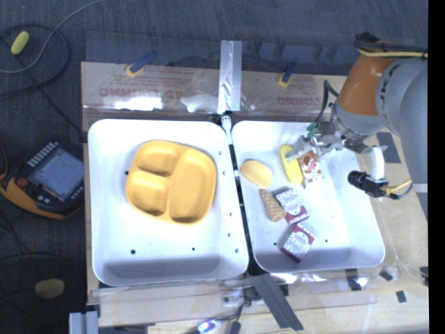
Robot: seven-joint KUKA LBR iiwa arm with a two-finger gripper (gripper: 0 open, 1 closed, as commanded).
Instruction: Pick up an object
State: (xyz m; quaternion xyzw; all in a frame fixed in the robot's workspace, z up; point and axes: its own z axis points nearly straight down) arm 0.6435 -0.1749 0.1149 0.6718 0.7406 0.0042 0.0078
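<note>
The right bin holds several small items. A pale yellow oval piece lies at its left. Beside it are a small yellow banana-shaped piece and a red-and-white packet. Lower down lie a brown waffle-like piece and two more red-and-white packets. My gripper hangs over the bin's upper part, just above the yellow piece and the packet next to it. Nothing is visibly lifted.
In the left bin lies a yellow divided plate. A metal divider stands at the back between the bins. The arm's orange band and a black fitting overhang the right bin's right side.
</note>
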